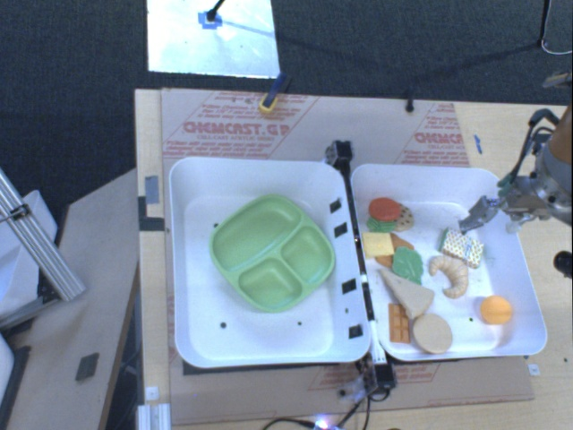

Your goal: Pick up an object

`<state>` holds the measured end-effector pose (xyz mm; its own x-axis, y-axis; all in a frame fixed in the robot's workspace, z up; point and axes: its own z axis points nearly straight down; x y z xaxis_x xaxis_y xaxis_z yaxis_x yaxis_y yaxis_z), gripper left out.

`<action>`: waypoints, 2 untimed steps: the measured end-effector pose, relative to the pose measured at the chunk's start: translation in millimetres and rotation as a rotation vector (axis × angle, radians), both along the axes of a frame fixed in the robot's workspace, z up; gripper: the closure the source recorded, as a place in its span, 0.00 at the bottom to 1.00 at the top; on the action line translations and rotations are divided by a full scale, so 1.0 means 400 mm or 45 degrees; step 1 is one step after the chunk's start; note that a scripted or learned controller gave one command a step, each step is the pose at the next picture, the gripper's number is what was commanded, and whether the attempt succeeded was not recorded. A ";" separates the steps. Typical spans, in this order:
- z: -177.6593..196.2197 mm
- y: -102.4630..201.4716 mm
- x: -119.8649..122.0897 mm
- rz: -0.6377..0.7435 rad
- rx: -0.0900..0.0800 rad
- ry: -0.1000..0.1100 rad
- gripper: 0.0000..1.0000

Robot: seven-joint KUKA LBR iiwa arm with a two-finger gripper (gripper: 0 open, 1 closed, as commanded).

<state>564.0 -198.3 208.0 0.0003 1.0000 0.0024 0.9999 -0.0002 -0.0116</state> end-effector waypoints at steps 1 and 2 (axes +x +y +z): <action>0.020 0.002 0.007 0.004 -0.004 -0.017 0.00; -0.126 -0.007 -0.010 0.002 -0.003 -0.013 0.00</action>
